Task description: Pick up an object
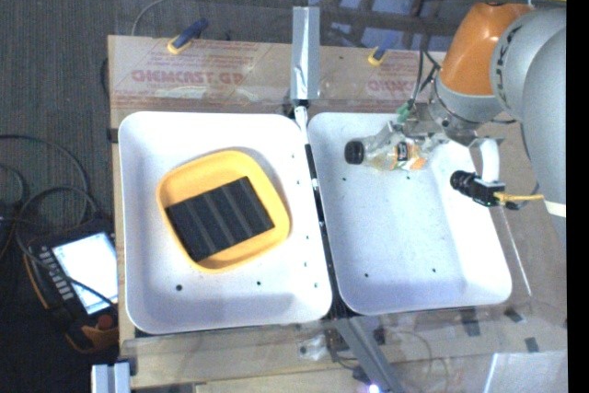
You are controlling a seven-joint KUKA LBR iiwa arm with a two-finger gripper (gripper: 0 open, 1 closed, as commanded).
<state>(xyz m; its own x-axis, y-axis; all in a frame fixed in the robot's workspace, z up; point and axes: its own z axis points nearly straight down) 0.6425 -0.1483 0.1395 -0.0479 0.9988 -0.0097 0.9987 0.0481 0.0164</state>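
The arm [515,41] is reaching in from the right and bending down over the far edge of the right bin [423,281], its orange band [474,51] sitting just above the wrist. The gripper [419,129] is hanging low over the far part of that bin, right at the bottle [375,149]. Wrist and cables are crowding that spot, so how wide the gripper is standing, and whether it is gripping anything, I cannot tell.

The bottle is lying on its side on the bin floor near the far wall. It is looking clear, with a black cap [353,151] pointing towards the left bin [147,290] and an orange patch at the end nearest the gripper. It is touching or almost touching the gripper; which of the two is not showing.

A small black part [469,185] is hanging from the arm over the right side of the same bin, with a yellow cable trailing off it.

In the left bin a yellow tray [184,184] is lying near the middle, tilted askew, and a black ribbed block [221,218] is resting inside it.

Behind both bins a cardboard sheet [221,74] with red lettering is lying flat, with two clamps [187,35] gripping its far edge. A tablet [81,264] is lying on the floor to the left
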